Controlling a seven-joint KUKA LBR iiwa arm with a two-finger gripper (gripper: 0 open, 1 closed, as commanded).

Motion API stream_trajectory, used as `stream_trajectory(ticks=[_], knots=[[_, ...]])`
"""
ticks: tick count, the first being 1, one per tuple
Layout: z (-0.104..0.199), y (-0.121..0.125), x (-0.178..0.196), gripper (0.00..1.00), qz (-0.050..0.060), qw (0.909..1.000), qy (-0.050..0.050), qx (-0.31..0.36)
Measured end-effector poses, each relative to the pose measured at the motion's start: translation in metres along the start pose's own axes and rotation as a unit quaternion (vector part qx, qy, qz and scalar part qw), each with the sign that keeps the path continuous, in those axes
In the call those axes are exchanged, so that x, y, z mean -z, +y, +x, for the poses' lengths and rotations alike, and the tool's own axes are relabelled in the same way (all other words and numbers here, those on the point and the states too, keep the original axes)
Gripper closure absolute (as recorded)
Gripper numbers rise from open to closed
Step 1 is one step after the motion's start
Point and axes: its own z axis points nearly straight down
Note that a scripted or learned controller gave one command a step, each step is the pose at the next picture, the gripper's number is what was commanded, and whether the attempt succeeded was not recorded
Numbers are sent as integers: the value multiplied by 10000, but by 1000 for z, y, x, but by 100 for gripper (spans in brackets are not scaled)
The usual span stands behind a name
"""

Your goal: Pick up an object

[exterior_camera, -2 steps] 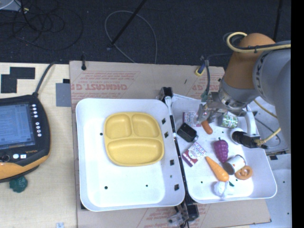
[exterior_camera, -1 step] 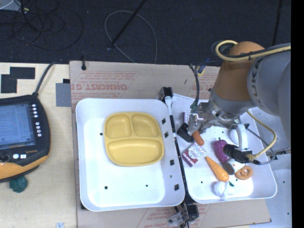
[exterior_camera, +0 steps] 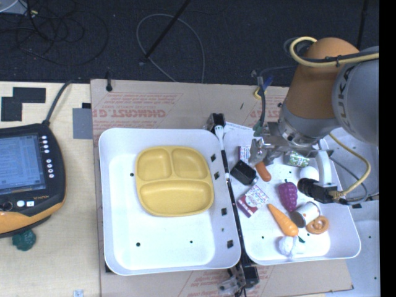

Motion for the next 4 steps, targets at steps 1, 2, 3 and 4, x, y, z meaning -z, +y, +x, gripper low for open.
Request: stream_trajectory(ticks=[1, 2, 3, 4], knots=[[-1, 0, 8, 100, 19, 10000, 3, 9], [-2, 0, 17, 100, 37, 10000, 5, 19], [19, -35, -5, 100, 14, 10000, 1, 7], [37, -12, -8, 100, 8, 10000, 1, -3]])
